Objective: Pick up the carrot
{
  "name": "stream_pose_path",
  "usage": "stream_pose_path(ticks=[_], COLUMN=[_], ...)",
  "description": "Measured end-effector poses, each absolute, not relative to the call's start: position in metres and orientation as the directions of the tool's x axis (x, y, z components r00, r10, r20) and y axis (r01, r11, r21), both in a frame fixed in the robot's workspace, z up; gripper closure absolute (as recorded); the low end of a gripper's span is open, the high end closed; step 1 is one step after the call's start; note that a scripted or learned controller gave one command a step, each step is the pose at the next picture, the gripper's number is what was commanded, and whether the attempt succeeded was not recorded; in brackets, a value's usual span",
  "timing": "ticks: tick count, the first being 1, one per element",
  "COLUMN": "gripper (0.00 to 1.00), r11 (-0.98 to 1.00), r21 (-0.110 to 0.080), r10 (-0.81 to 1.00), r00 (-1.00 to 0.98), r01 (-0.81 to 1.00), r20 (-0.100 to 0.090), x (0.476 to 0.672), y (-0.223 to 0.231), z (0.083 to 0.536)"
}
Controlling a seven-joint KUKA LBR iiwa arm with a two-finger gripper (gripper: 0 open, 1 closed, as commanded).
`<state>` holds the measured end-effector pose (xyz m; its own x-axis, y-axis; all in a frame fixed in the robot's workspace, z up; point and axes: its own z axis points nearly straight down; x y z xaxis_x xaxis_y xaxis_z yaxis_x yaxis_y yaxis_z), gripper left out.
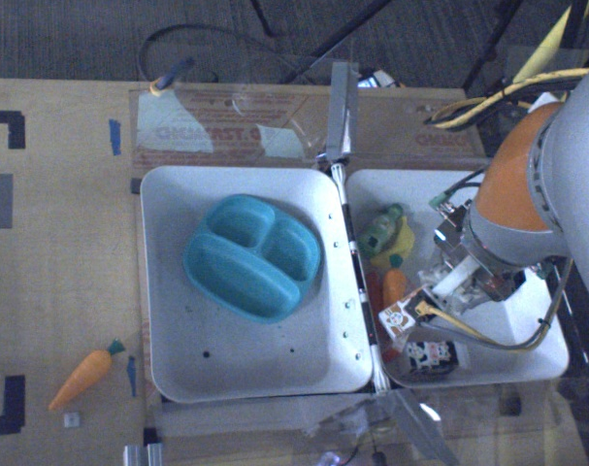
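Orange carrot (81, 378), green-topped, was noted lying on the bare bench (61, 260), outside both bins and just off the near corner of the left bin (158, 289). The gripper (444, 297) was seen low over the right bin (551, 352), well apart from the carrot. How far open it stood could not be told, and nothing was seen held.

Risk judged: a second orange piece (395, 285) lay just beside the gripper and could be taken in error. Crowding there could also cause a knock.

Right bin, near to far: a black-and-white packet (432, 355), a small printed box (398, 319), the orange piece, a green-and-yellow toy (386, 231). Left bin: one blue plate (253, 255), its compartments bare.
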<state>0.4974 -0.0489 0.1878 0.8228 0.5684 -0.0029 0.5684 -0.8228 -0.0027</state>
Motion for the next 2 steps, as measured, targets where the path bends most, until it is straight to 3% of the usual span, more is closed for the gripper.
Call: stream_pose_path(ticks=[1,2], gripper=[1.0,1.0], r11=[-0.676,-0.504], r21=[0.007,-0.004], r10=[0.737,0.864], r00=[0.676,0.504], r01=[0.737,0.864], r20=[-0.002,-0.002], x=[0.502,0.479], y=[-0.024,-0.019], z=[0.21,0.215])
